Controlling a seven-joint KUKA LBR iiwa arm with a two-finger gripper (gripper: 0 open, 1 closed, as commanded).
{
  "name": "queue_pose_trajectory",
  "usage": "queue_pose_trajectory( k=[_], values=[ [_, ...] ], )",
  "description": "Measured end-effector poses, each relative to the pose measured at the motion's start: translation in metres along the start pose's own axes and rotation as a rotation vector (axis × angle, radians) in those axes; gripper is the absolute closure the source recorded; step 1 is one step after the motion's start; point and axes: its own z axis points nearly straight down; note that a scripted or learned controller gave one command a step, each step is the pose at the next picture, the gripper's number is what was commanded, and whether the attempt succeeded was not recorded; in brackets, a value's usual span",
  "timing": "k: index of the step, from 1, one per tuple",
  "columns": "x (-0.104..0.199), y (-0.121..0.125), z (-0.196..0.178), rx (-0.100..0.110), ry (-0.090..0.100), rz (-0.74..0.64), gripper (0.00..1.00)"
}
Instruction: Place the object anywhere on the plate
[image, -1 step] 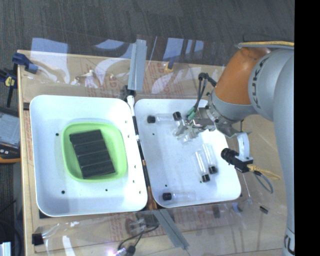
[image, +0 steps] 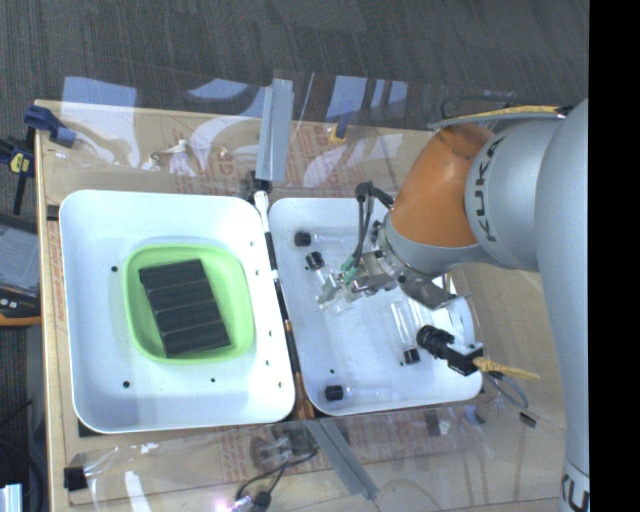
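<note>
A dark ridged rectangular object lies flat on the green plate, which sits in the left white bin on the desk. The arm reaches over the right bin, its claw low near that bin's middle. The claw looks small and blurred, so how far it is open cannot be told.

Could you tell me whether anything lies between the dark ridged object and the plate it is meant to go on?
Nothing visible does. The dark ridged object already lies flat on the green plate in the left bin. The gripper is over the right bin, on the far side of the bins' adjoining walls.
</note>
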Motion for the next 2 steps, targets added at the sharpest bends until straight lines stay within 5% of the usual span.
queue_pose_trajectory(
  k=[1, 2],
  values=[
    [0.0711, 0.0465, -0.0101, -0.003, -0.002, -0.049, 1.00],
    [0.0708, 0.0465, -0.0102, -0.003, -0.002, -0.048, 0.00]
  ],
)
